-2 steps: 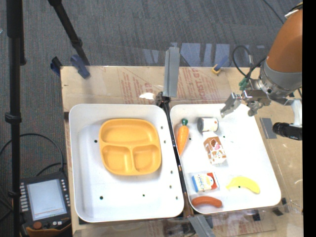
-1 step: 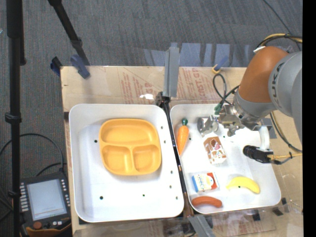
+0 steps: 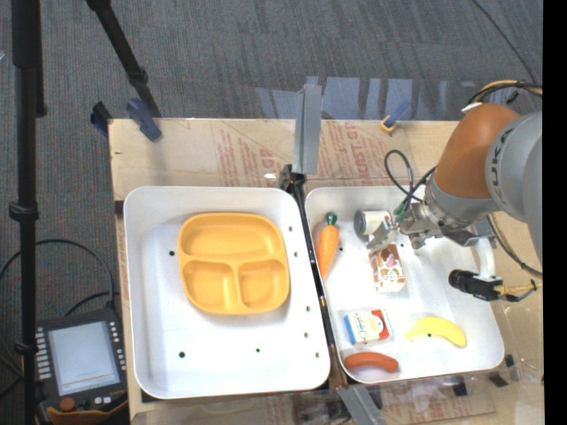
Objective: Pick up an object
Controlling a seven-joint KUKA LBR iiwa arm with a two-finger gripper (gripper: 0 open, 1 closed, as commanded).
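My gripper (image 3: 388,234) hangs over the upper middle of the right bin (image 3: 485,348), at the end of the grey arm with its orange band (image 3: 474,153). Just below the gripper lies a small white and red carton (image 3: 387,269), touching it or very close. A grey cylindrical piece (image 3: 371,221) sits right beside the gripper on its left; I cannot tell whether it is a can or part of the tool. An orange carrot (image 3: 327,247) lies along the bin's left wall.
Near the right bin's front lie a blue and orange box (image 3: 366,326), a yellow banana (image 3: 437,331) and a red sausage (image 3: 371,361). A yellow divided plate (image 3: 235,262) sits in the left bin (image 3: 151,343). A black cable connector (image 3: 474,283) hangs beside the arm.
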